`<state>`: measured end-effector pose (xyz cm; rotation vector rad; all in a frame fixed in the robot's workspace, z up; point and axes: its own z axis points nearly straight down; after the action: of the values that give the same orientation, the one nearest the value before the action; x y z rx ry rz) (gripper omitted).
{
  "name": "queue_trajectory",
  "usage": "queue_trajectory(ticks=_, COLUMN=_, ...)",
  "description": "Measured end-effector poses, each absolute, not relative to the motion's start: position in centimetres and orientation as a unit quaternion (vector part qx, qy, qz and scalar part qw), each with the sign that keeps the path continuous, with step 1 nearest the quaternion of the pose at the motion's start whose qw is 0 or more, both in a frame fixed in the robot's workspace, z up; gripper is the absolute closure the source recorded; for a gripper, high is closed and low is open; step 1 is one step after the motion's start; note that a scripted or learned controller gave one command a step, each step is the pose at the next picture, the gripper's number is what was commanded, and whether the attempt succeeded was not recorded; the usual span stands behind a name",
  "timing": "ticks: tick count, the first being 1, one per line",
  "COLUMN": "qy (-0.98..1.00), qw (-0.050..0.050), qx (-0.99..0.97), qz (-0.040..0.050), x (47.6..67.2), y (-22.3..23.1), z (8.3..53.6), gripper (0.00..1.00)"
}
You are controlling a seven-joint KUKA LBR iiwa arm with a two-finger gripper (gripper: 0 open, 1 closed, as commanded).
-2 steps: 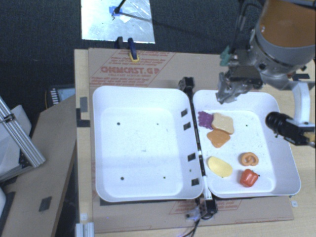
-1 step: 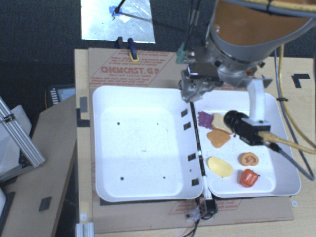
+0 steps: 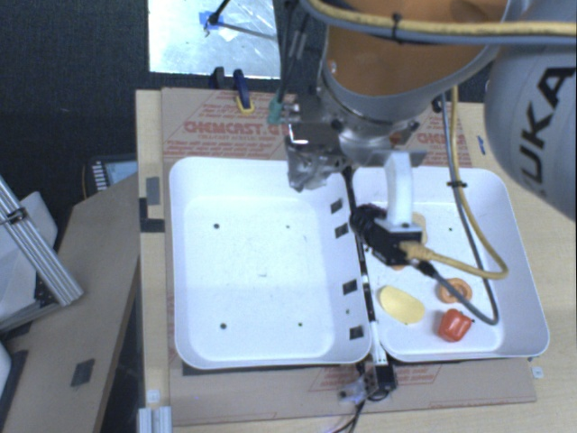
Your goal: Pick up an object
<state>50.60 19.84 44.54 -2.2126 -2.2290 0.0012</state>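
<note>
Camera view: you look down at a slant on two white bins set side by side on a printed cardboard sheet [image 3: 225,126] on the counter [image 3: 104,260].
Arm: the grey arm [image 3: 406,25] with its orange band comes in from the upper right and covers the far edge of the right bin [image 3: 509,273].
Claw: the claw [image 3: 306,177] hangs at the far right corner of the left bin [image 3: 252,269], just beside the seam where the two bins meet.
Claw opening: you cannot tell how far it is open, because the wrist above shades it and its tip reads as one grey metal mass.
Claw hold: you cannot make out anything in its grasp, and you cannot tell whether it touches the bin rim below it.
Yellow piece: a flat, pale yellow piece [image 3: 402,306] lies near the front edge of the right bin, close to the seam side.
Red piece: a small red piece [image 3: 454,325] lies to the right of the yellow piece, nearer the front right corner, apart from it.
Orange ring: an orange ring [image 3: 454,290] lies just behind the red piece; you cannot tell whether the two touch.
Claw and objects: all three lie in the right bin, well apart from the claw, which is over the left bin's corner.
Left bin floor: you see bare white with a few small dark dots.
</note>
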Motion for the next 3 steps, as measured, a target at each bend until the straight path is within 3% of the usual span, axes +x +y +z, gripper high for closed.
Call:
queue_trajectory(ticks=1, qy=-0.706, qw=0.001, qx=-0.708, qz=0.0018, x=48.6, y=14.9, z=39.8, gripper=1.00)
queue_trajectory(ticks=2, qy=-0.710, qw=-0.003, qx=-0.704, qz=-0.0095, x=48.6, y=18.9, z=54.4, gripper=1.00)
queue_trajectory(ticks=3, qy=-0.710, qw=0.001, qx=-0.704, qz=0.0027, x=50.4, y=23.7, z=45.5, gripper=1.00)
